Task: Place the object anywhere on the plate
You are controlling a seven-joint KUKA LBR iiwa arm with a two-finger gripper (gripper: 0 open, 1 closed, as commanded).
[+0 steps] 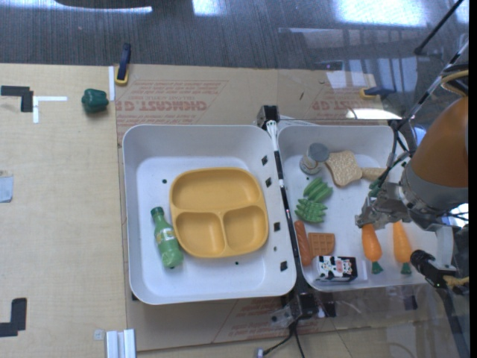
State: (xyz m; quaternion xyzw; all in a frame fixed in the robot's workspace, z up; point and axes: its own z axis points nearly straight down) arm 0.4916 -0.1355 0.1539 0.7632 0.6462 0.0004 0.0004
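Note:
A yellow three-compartment plate [218, 211] lies in the left bin [141, 155] with nothing on it. My gripper [375, 212] hangs low over the right side of the right bin [350, 131]. Its tip is right at the top end of an orange carrot [371, 245], and I cannot make out whether it touches the carrot. A second carrot [402, 242] lies just to the right, partly under the arm. The grey and orange arm covers the bin's right edge.
A green bottle [167, 237] lies in the left bin beside the plate. The right bin also holds a bread slice [343, 168], a grey cup [314, 157], green pea pods [314, 201], a sausage [302, 242], a cracker [322, 242] and a cow-print carton [336, 268]. A green object [95, 101] sits on the bench.

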